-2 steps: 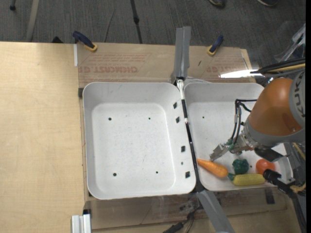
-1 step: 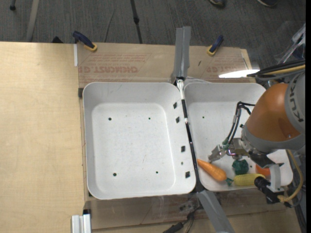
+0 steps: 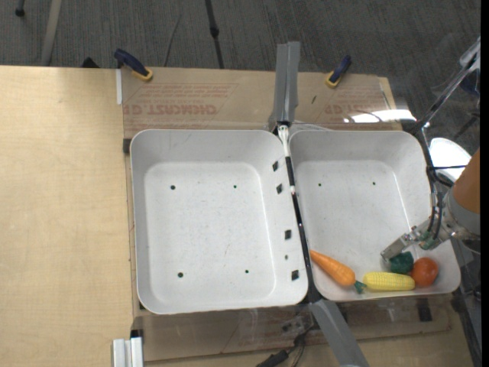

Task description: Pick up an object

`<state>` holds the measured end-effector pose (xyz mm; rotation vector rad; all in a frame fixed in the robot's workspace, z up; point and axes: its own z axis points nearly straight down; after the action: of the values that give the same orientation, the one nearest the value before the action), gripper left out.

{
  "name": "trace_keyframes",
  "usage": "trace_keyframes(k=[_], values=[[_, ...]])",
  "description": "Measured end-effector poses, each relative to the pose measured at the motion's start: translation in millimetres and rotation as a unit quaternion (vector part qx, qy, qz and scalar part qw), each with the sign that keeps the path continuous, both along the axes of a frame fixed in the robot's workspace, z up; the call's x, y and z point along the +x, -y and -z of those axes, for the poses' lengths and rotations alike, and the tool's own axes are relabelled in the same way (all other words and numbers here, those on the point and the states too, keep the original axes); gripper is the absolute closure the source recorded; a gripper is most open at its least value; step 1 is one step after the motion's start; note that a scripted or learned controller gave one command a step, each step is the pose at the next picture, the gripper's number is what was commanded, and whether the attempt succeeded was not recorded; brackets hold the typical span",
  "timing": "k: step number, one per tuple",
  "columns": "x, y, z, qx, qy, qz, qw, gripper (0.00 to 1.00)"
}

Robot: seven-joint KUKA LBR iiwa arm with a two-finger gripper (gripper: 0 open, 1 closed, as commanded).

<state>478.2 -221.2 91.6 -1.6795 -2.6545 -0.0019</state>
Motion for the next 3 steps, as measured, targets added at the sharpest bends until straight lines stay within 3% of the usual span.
trace_keyframes(k=[1,2,3], values=[[1.3,0.0,-9.2,-0.0002,0.002,0.001,1.0000,1.00],[-0.5,-75.6,0.5,-0.0002,-0.001,-0.065,0.9979,1.00],[34.3,-162.1,-99.9,-0.0012,0.000,-0.045,0.9990,1.00]])
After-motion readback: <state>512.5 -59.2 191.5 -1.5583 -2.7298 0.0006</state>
